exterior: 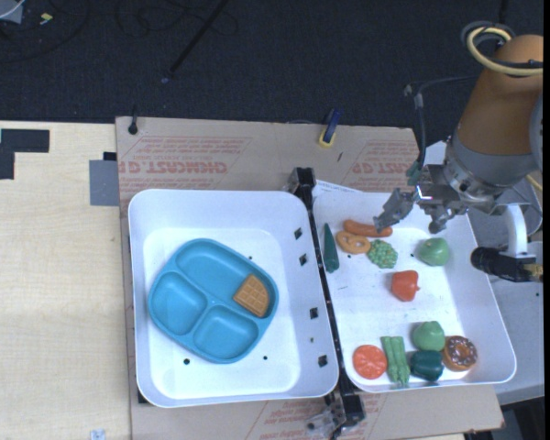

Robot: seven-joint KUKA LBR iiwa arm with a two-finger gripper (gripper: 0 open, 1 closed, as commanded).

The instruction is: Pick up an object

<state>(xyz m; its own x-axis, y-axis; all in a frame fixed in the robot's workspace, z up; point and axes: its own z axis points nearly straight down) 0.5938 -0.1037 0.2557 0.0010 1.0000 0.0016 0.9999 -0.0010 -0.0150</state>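
Observation:
My gripper (414, 214) hangs over the far part of the right bin (495, 319), open, with nothing between its fingers. Just below its left finger (390, 212) lie an orange sausage-like piece (367, 228), a tan pretzel ring (353, 243) and a broccoli floret (382, 254). A light green round fruit (433, 251) sits under the right finger (437, 220). A red pepper (404, 284) lies mid-bin.
A dark green cucumber (331, 248) leans on the right bin's left wall. At the near end sit a tomato (369, 361), green beans (396, 360), green peppers (428, 335) and a donut (459, 352). The left bin (147, 218) holds a blue divided plate (183, 301) bearing a waffle (252, 295).

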